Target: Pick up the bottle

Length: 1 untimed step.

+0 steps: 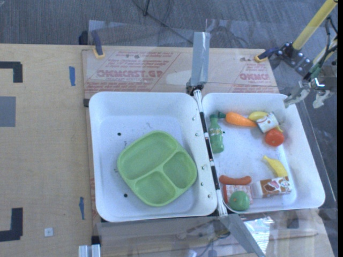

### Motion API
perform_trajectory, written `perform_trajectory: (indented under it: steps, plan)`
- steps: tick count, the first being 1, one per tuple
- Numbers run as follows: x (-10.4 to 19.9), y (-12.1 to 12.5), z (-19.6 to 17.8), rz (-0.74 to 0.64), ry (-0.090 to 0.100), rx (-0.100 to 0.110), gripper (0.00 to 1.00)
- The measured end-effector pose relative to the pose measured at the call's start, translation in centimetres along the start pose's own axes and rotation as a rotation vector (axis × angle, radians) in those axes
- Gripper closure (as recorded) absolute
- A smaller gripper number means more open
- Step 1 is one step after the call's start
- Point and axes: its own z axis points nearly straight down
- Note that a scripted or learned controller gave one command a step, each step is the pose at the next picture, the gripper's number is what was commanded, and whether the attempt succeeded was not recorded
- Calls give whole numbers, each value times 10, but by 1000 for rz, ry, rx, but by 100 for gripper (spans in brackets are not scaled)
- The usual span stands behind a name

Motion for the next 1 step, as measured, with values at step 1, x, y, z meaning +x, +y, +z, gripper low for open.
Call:
perform_trajectory:
  steps: [1]
  plan:
    - [-10,-3,69,95,0,1,0]
